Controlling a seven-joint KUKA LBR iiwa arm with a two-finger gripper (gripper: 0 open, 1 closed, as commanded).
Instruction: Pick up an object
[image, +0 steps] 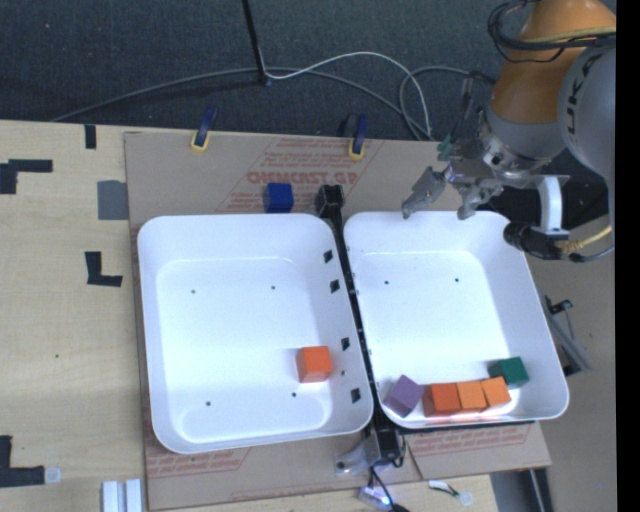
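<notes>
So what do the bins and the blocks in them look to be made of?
Bins: probably thin moulded plastic, glossy white, judging by the rounded corners and soft sheen. Orange block, purple block and green block: matte, flat-faced cubes, maybe painted wood or foam; the look leaves it open.

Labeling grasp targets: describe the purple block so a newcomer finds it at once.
Start at the right-hand bin, the one nearer the arm. Along its near edge sits a row of blocks; the purple block is at the row's left end, by the divider between the bins. Its neighbours are orange or green; it alone is purple, and it sits turned at an angle.
</notes>
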